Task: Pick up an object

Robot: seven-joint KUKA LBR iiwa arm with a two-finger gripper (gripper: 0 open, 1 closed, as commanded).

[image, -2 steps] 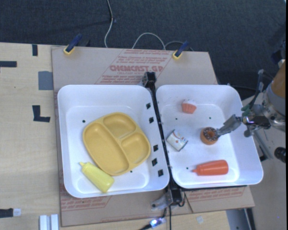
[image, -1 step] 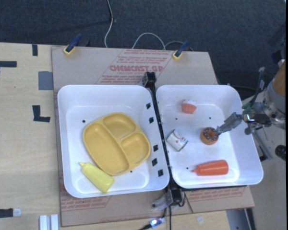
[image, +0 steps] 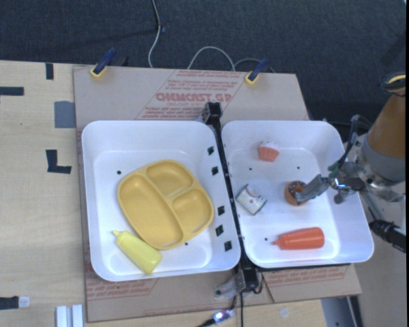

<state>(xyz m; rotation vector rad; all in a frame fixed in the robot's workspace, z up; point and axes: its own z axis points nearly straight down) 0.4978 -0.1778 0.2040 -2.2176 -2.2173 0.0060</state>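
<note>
Risk of a miss: the small brown round object [image: 294, 192] is compact and rounded, so it is judged likely to be nudged aside or to roll out if the closing is off-centre.
Cause: the gripper [image: 305, 192] is brought in low and at a slant from the right, and the dark tip is seen at the object's right edge, not around it.
Risk of a knock: the orange bottle [image: 300, 238] and the small white carton [image: 250, 200] are near and could be pushed by a sweep.
Fingers: whether they are apart or together cannot be told; nothing is seen held.
Object location: in the right bin [image: 325, 129], mid-floor, below the pink cup [image: 268, 151].
Relation: the tip is touching or just beside the object; which cannot be told.
</note>
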